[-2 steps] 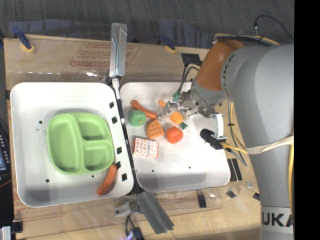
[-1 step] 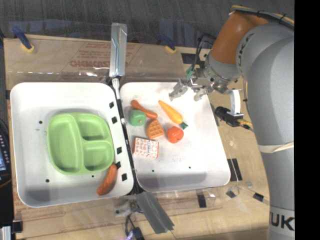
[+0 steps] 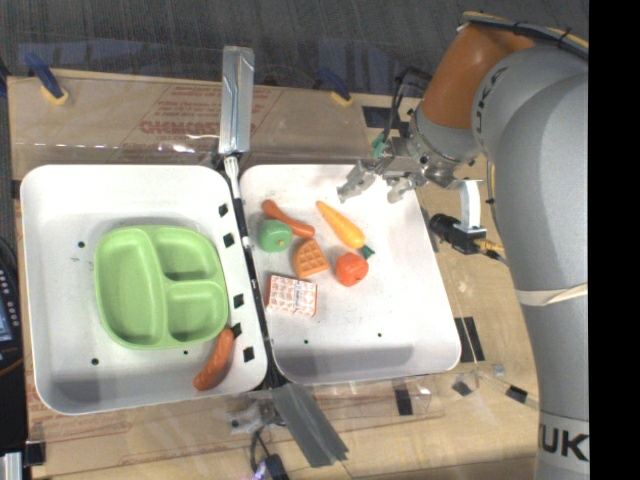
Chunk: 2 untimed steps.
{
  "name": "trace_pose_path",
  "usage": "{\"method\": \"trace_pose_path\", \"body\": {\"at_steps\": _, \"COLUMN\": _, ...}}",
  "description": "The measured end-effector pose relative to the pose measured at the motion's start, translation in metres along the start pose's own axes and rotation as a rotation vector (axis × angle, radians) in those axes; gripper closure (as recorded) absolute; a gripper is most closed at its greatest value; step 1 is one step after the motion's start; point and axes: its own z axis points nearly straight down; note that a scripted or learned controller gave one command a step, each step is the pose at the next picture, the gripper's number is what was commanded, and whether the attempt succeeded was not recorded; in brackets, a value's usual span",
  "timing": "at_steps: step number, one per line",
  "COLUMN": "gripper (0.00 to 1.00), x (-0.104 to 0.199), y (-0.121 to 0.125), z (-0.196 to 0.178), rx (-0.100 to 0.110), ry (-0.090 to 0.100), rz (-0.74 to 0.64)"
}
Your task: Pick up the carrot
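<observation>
The carrot (image 3: pixel 340 225), yellow-orange with a small green end, lies slantwise in the back half of the right bin (image 3: pixel 420 308). My gripper (image 3: pixel 377 188) hangs over the bin's back edge, just behind and to the right of the carrot. It is open, its two fingers (image 3: pixel 353 185) spread wide with nothing between them. The carrot is not touched.
Left of the carrot lie a darker orange stick (image 3: pixel 288 218) and a green round piece (image 3: pixel 273 235). In front are a waffle (image 3: pixel 311 259), a red-orange tomato (image 3: pixel 350 269) and a patterned cracker block (image 3: pixel 292 295). The left bin holds a green divided plate (image 3: pixel 160 286) and a sausage (image 3: pixel 215 358).
</observation>
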Motion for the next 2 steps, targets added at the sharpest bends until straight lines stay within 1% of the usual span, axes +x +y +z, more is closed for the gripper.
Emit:
{"method": "trace_pose_path", "body": {"at_steps": 1, "gripper": 0.0, "x": 0.0088, "y": -0.0052, "z": 0.0815, "rx": 0.0, "ry": -0.001, "rz": 0.063}}
{"method": "trace_pose_path", "body": {"at_steps": 2, "gripper": 1.0, "x": 0.009, "y": -0.0052, "z": 0.0748, "rx": 0.003, "ry": -0.001, "rz": 0.058}}
